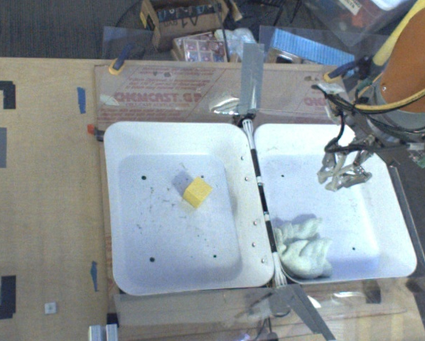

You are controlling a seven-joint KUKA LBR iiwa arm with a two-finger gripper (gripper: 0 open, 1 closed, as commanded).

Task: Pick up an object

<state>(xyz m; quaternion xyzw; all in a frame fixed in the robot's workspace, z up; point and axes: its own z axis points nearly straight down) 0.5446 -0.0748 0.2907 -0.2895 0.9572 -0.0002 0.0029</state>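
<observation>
The gripper (345, 171) hangs over the right bin (404, 261), near its back part, and its fingers look a little apart with nothing between them. So the arm is at the reaching step, and no pick is made yet. A soft white cloth (305, 245) lies bunched in the front left corner of that bin, near the gripper. Its long side runs from back to front. A small yellow block (197, 192) sits in the left bin (127, 275), turned corner-on. The next move needs the gripper to go over 1 thing and drop down on it
</observation>
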